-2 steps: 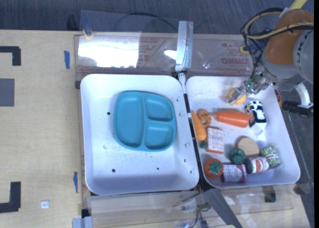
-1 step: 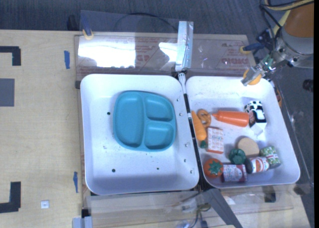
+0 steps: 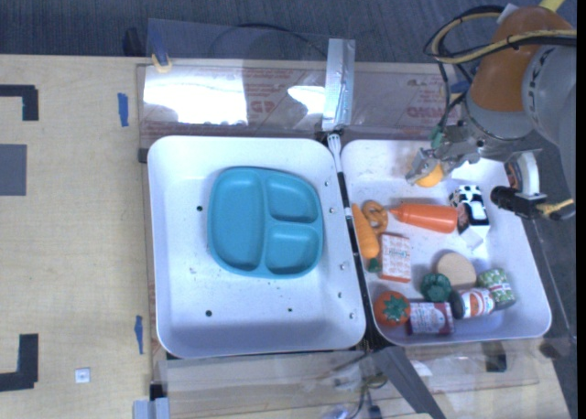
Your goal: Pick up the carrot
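Note:
The carrot, an orange tapered piece, lies on its side in the middle of the right bin, pointing right. My gripper hangs over the back of that bin, up and slightly behind the carrot, apart from it. A small yellow item sits right at the gripper's tip; whether it is held is unclear. The grey arm with its orange band comes in from the upper right.
The left bin holds a blue divided plate. Around the carrot lie an orange elongated piece, a small printed box, a tan round item, a can, a tomato and a black-and-white toy.

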